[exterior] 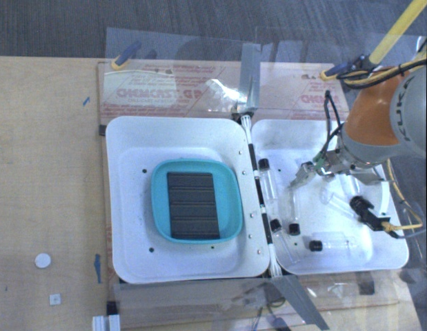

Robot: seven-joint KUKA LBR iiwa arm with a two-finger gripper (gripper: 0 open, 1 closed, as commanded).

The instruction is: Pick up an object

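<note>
Nearest the camera: front lip of the table, with a small white disc lying on the wood at left. Left bin contains a teal tray with a dark ribbed block resting inside it; untouched. Right bin contains several clear tubes with black caps, e.g. one near the front wall. End effector is low over the right bin, at its middle-left; its state cannot be told from this angle. No object visibly lifted. Judgement: approach stage; grasp and lift remain.
</note>
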